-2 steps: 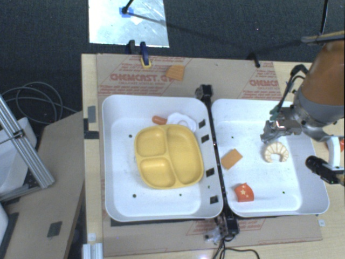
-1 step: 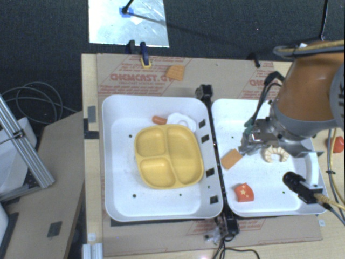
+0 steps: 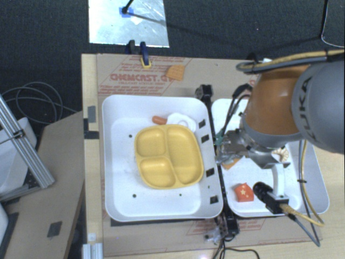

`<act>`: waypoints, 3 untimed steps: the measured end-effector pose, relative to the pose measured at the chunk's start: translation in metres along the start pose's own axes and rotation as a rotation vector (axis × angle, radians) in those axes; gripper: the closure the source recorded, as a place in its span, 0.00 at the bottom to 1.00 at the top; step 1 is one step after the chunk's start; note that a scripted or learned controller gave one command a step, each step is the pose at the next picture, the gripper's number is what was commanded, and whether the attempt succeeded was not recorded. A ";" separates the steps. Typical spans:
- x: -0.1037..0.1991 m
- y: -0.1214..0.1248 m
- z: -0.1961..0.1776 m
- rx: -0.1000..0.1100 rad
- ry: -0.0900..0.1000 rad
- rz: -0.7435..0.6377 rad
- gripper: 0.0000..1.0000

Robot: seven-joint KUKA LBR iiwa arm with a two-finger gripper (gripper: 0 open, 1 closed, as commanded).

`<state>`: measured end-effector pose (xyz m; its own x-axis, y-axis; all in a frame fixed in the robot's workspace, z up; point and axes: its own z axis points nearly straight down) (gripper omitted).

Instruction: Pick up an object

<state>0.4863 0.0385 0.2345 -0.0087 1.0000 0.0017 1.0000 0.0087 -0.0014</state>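
**A:** Where is the arm?

**B:** The grey arm [image 3: 321,99] reaches in from the right over the right bin [image 3: 319,197]. Its end effector [image 3: 225,152] sits low at that bin's left side, close to the wall it shares with the left bin [image 3: 116,144].

**A:** Is the end effector wide or narrow?

**B:** That cannot be told, because the wrist covers it from above.

**A:** What lies within its reach?

**B:** A small orange piece [image 3: 229,164] lies just beside the end effector on its near side, but whether it is gripped is unclear. A red block [image 3: 243,192] rests apart from it, nearer the bin's near wall. A patterned object [image 3: 281,155] peeks out from under the arm further right.

**A:** And the left bin?

**B:** A yellow divided plate [image 3: 168,156] lies flat in the middle. At the plate's far edge are an orange sausage shape [image 3: 159,120] and, to its right, a white object [image 3: 182,121]. The two are just beside each other.

**A:** Is anything outside the bins?

**B:** A tan square [image 3: 175,72] lies on the worktop [image 3: 116,77] beyond the left bin.
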 end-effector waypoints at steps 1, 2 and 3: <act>-0.177 0.005 -0.084 -0.013 -0.012 0.023 1.00; -0.097 0.000 -0.070 -0.003 0.000 -0.002 1.00; -0.054 -0.002 0.054 0.010 0.001 0.001 1.00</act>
<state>0.4846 -0.0155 0.1805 -0.0077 1.0000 0.0026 0.9999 0.0078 -0.0109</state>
